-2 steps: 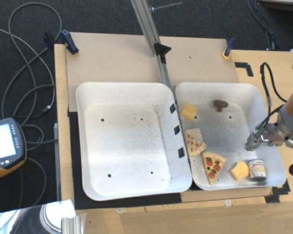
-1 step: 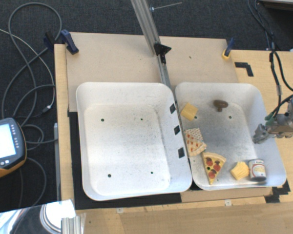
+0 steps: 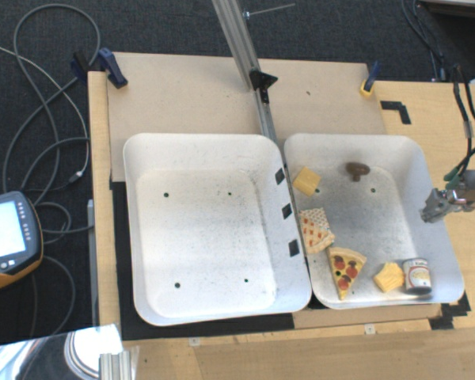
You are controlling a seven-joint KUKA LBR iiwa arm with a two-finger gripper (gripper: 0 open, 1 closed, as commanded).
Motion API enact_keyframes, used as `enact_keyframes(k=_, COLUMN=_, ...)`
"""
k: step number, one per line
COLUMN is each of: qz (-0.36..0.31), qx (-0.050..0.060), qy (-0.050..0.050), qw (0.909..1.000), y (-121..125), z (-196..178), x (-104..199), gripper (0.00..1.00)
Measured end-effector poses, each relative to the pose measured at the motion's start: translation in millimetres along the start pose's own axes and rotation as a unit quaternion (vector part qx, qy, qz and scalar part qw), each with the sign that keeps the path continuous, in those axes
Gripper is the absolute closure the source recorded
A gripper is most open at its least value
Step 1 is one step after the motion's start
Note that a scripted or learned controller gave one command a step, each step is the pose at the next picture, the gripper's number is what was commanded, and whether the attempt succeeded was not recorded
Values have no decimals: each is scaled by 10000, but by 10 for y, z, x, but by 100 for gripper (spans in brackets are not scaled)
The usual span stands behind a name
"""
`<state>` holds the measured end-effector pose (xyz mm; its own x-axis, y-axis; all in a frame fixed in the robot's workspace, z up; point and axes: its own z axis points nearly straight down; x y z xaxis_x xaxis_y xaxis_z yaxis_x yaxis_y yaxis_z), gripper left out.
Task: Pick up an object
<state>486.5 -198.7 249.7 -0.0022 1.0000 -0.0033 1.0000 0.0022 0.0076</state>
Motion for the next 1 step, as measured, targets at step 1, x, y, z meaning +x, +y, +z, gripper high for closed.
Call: enact_keyframes(k=1, qz=-18, qx=43, qy=32, qw=10000, y=144, z=92, x=453, gripper=100)
